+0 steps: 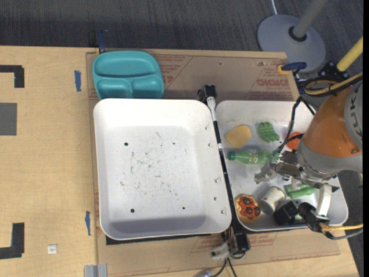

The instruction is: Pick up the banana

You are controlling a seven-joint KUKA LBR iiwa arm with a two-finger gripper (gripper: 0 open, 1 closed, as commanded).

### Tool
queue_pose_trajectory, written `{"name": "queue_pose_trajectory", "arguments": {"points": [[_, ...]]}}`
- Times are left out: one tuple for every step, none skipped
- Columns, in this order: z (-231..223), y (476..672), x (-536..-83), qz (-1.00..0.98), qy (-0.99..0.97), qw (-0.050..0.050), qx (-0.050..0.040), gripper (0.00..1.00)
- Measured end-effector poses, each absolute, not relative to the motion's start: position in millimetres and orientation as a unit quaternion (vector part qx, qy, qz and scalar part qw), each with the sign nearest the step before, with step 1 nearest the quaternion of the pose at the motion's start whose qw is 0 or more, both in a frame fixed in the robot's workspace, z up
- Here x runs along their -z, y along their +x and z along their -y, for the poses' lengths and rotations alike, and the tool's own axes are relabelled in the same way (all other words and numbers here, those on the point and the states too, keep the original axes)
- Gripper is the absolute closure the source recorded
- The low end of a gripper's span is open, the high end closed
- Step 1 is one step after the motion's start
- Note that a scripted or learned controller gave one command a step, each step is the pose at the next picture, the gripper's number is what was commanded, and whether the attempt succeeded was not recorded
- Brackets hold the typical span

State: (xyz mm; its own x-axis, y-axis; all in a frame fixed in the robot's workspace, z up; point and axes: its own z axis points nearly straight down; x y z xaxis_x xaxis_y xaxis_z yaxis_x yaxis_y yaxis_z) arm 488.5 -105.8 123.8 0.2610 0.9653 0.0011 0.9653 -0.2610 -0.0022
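In the right bin [341, 215] a yellow-tan rounded item [238, 134] lies near the far left corner; I cannot tell whether it is the banana. My gripper [281, 172] hangs low over the middle of this bin, under the grey and orange wrist [328, 140]. It is down and to the right of the yellow item and apart from it. A green bottle [251, 156] lies on its side just left of the gripper. The arm covers part of the bin's right side.
Also in the right bin are a green ridged item [266, 131], a red and orange item [248, 207], a white cylinder [271, 198], a black object [286, 213] and a green piece [301, 193]. The left bin [104, 154] adjoins it. A teal tray [128, 74] sits behind.
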Motion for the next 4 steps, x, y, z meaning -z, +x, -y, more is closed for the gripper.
{"name": "queue_pose_trajectory", "arguments": {"points": [[105.7, 489.3, -134.0, 0.608, -0.794, 0.0, 0.0006, 1.0], [105.7, 489.0, -133.5, 0.608, -0.794, 0.001, 0.0001, 0.0], [93.4, 480.0, -86.2, 0.624, -0.781, -0.001, 0.001, 0.0], [-57.3, 479.3, -184.3, 0.535, -0.845, 0.0, 0.0, 0.0]]}}
